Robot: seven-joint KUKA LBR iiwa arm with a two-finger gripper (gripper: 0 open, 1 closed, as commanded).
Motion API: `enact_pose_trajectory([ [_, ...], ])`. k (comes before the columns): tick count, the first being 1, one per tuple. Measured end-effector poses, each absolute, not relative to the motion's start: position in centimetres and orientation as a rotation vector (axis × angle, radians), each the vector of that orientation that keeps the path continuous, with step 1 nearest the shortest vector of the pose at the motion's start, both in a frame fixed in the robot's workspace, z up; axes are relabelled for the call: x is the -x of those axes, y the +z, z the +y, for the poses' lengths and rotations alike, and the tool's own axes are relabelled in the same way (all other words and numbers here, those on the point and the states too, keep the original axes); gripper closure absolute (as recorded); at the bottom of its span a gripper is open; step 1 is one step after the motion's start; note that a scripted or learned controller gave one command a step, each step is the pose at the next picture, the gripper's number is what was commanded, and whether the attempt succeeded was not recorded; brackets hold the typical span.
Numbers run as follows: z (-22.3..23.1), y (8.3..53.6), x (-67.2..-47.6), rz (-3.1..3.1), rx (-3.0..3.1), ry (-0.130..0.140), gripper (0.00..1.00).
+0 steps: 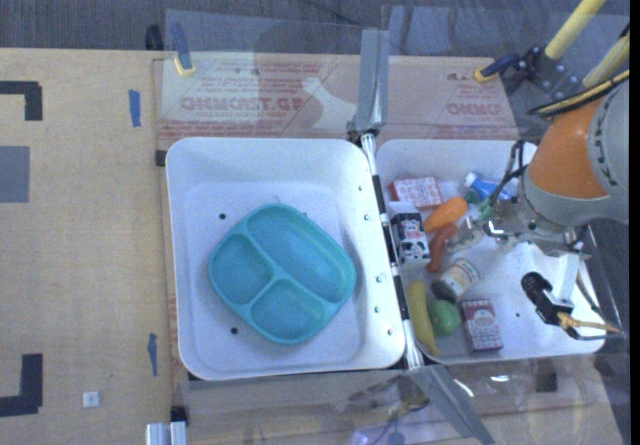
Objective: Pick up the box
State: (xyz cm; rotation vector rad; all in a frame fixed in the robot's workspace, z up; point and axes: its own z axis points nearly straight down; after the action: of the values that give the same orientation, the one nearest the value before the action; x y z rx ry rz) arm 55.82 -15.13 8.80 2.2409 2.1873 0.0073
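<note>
Two shallow white bins sit side by side on the wooden counter. The left bin holds a teal three-compartment plate, lying flat near its middle. The right bin is crowded: at its 6 o'clock lies a small dark red box, flat and just beside a green lime-like fruit and a yellow banana along the bin's left wall. At about 11 o'clock a white and red packet lies flat, with a carrot just below it at a slant and a small tin can near the centre. The grey arm with its orange band reaches in from 3 o'clock, and the gripper hangs over the bin's centre, well apart from the box; whether its fingers are spread or closed cannot be told.
</note>
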Motion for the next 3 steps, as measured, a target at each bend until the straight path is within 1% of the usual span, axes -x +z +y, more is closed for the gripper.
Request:
enact_pose_trajectory([
  [1,-15.3,8.8,-57.1,1.958,-2.450,0.003,0.00],
  [2,-13.9,8.9,-56.6,1.897,-2.502,-0.003,0.00],
  [3,-15.2,8.7,-62.4,1.730,-2.619,0.003,0.00],
])
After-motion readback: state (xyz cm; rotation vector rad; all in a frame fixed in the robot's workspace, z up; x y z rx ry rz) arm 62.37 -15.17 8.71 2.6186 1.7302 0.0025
